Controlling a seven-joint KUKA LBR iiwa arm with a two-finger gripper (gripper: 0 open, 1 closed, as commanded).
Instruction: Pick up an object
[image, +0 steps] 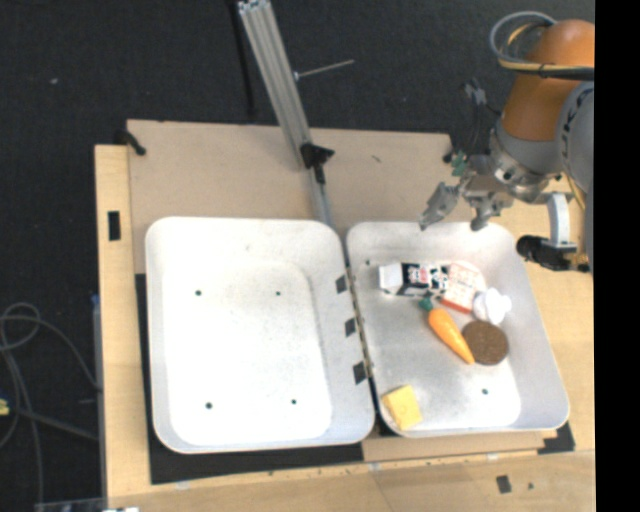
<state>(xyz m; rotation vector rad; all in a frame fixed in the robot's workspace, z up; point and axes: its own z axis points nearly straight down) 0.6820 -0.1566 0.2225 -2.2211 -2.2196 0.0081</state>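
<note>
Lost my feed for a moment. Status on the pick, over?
Pincer open, over right bin's far rim, holding nothing. Carrot, brown disc, carton, yellow block all lying in bin. Nothing blocking descent.

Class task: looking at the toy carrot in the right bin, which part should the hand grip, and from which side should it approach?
Probably the thick middle of the carrot, from above. It lies flat and slanted, so the hand should close across its narrow width, clear of the brown disc touching its lower end.
</note>
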